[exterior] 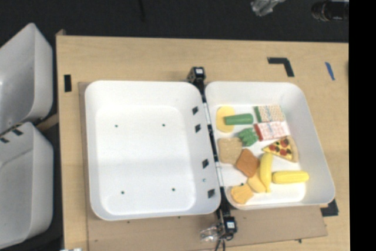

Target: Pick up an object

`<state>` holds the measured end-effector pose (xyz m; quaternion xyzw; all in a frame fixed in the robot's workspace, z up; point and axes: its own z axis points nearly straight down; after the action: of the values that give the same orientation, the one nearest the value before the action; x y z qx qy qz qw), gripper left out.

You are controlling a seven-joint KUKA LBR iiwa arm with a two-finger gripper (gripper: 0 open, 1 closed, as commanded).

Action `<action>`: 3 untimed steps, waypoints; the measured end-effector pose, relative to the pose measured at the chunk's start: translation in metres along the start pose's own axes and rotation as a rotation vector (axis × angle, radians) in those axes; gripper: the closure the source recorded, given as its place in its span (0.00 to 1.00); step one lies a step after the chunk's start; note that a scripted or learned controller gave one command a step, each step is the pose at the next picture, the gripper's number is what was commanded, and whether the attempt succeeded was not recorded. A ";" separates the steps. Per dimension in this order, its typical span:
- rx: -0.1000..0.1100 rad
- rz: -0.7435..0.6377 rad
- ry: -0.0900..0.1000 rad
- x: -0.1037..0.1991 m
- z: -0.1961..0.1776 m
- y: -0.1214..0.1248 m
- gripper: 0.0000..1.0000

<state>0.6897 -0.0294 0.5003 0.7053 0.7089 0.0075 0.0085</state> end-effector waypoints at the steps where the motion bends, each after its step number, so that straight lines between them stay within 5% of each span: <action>1: 0.013 -0.008 0.004 0.121 -0.046 0.001 1.00; 2: 0.039 0.006 -0.003 0.103 0.144 -0.004 1.00; 3: 0.017 -0.003 0.003 0.186 0.101 -0.001 1.00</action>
<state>0.6897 0.1569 0.3994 0.7041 0.7101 0.0026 0.0017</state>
